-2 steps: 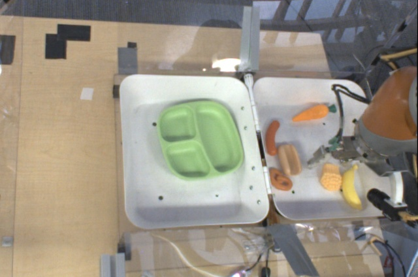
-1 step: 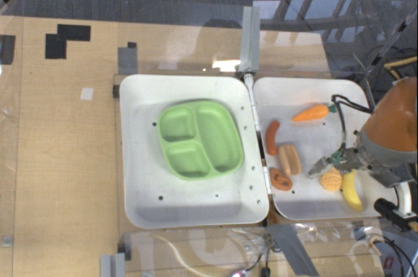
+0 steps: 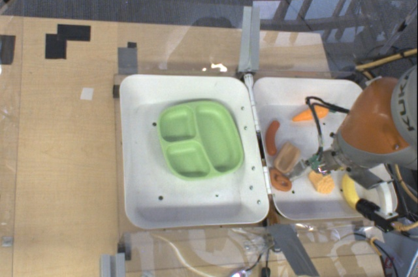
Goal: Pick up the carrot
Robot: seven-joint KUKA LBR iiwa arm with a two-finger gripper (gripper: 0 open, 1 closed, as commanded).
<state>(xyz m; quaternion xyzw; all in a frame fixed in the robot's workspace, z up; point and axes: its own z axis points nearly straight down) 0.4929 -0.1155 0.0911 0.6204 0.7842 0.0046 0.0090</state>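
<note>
The carrot [image 3: 305, 116] is a small orange wedge lying in the far part of the right bin [image 3: 287, 89], just left of a black cable. My gripper [image 3: 309, 165] hangs low over the middle of that bin, nearer the front than the carrot and apart from it. It sits between a brown block [image 3: 286, 156] and a yellow-orange chunk [image 3: 321, 183]. The arm's orange band [image 3: 373, 117] covers the bin's right side.
The right bin also holds a red sausage [image 3: 272, 136], a red-orange slice [image 3: 281, 181] and a yellow banana [image 3: 350, 192]. A green divided plate [image 3: 199, 138] lies in the left bin [image 3: 140, 138]. A ridge separates the bins.
</note>
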